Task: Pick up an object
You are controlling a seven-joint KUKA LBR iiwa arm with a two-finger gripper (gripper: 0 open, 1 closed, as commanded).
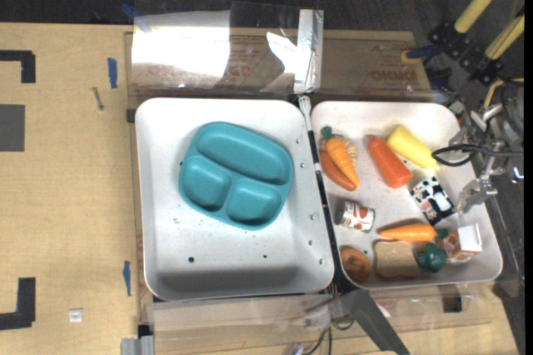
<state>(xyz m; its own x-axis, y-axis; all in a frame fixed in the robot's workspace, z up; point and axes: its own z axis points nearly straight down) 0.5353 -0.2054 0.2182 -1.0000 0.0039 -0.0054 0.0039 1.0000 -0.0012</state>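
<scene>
Inside the left bin sits a smooth teal three-compartment plate; the gripper's state is unclear.

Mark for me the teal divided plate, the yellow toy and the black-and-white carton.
teal divided plate [236, 173], camera view, on the ridge between its compartments.
yellow toy [410, 146], camera view, on the middle of its body.
black-and-white carton [432, 199], camera view, on its patterned upper face.
</scene>
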